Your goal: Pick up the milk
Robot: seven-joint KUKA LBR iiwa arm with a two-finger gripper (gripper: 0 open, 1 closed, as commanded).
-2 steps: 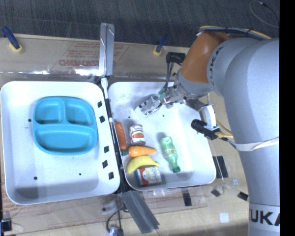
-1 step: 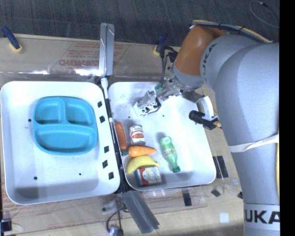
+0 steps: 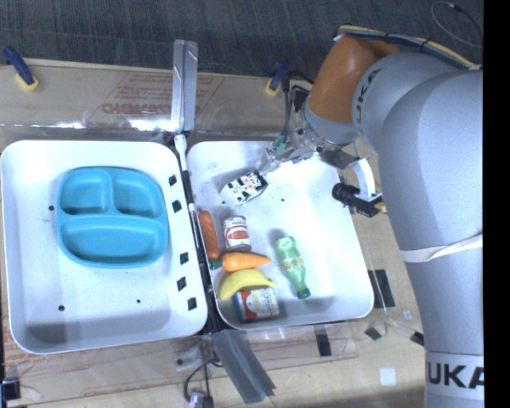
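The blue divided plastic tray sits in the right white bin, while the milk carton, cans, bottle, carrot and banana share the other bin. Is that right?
Not quite. The camera view shows the blue divided plastic tray in the left white bin, not the right one. The black-and-white milk carton, two cans, the green bottle, the orange carrot and the yellow banana share the right white bin.

A robotics lab: clamped bench (image 3: 110, 92), white bins (image 3: 17, 228), KUKA arm (image 3: 425, 185).
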